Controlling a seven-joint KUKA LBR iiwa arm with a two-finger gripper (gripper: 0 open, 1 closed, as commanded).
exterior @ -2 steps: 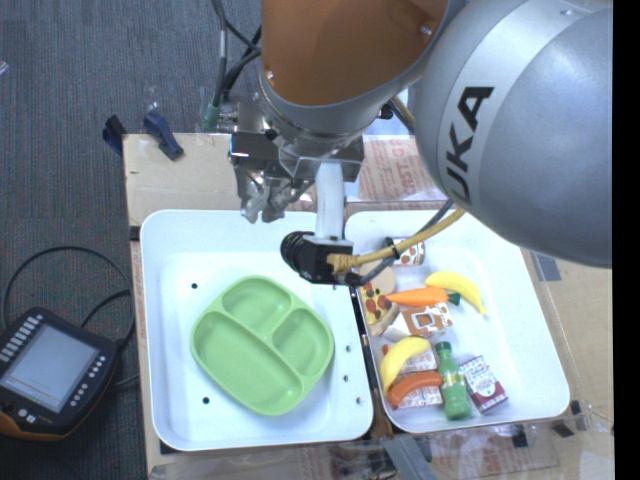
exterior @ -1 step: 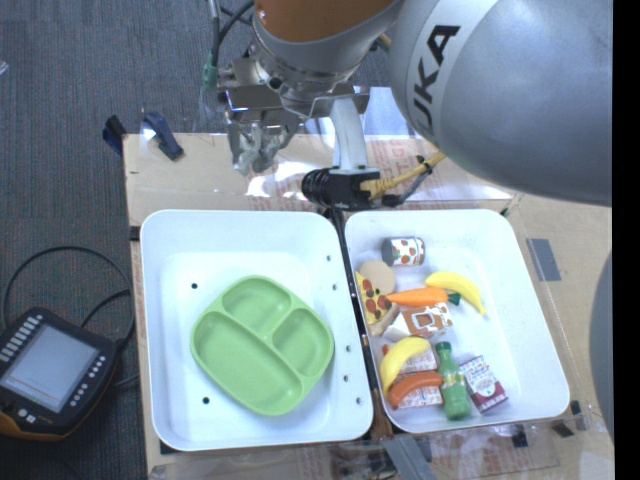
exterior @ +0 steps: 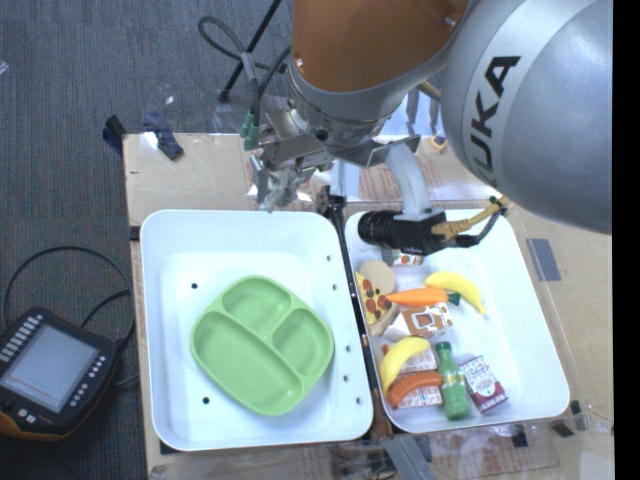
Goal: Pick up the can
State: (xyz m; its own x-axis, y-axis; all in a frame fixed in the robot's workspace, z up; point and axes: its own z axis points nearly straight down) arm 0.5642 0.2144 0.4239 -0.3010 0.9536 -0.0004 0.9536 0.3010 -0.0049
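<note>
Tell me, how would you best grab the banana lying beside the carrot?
Probably from straight above, squeezing across its thick middle. The banana lies flat on the floor of the right bin, a slim curve, with bare floor along its upper and right sides. The carrot meets its left end, so a grip there would likely catch both.

We take this for a robotics lab. A large grey industrial arm (exterior: 530, 88) marked KUKA looms at the upper right. A teach pendant (exterior: 45, 368) lies on dark carpet (exterior: 60, 88) at the lower left. The cardboard-topped desk (exterior: 190, 173) carries a white bin (exterior: 165, 243) with a green tray (exterior: 262, 343) and a second bin (exterior: 535, 328) of toy food (exterior: 455, 286).
</note>
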